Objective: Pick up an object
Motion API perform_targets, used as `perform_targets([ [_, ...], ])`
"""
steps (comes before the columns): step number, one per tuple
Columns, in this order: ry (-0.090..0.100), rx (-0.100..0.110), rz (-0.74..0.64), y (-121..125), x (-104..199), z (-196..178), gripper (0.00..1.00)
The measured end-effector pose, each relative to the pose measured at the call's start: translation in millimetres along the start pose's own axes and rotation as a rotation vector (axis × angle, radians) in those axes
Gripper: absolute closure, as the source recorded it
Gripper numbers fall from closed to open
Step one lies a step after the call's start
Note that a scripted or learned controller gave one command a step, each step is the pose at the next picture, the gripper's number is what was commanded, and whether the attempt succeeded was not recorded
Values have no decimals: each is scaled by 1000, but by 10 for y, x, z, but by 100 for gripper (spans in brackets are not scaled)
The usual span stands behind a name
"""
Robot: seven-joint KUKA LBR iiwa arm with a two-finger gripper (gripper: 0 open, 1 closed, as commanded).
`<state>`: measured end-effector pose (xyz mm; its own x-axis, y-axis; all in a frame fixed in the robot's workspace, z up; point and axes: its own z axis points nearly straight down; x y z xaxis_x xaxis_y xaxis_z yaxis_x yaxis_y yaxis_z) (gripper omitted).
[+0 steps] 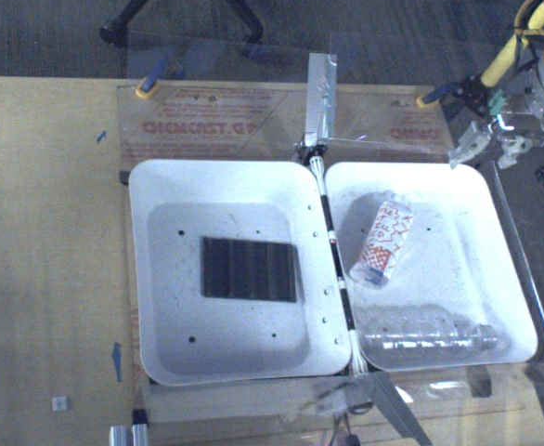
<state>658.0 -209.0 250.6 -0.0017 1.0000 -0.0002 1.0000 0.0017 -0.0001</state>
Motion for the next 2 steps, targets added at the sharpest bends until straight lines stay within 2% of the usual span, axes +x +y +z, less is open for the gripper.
perform_targets([
  [1, 0, -1, 8, -117, 622, 818, 0],
  [2, -1, -8, 22, -219, 1080, 1624, 0],
])
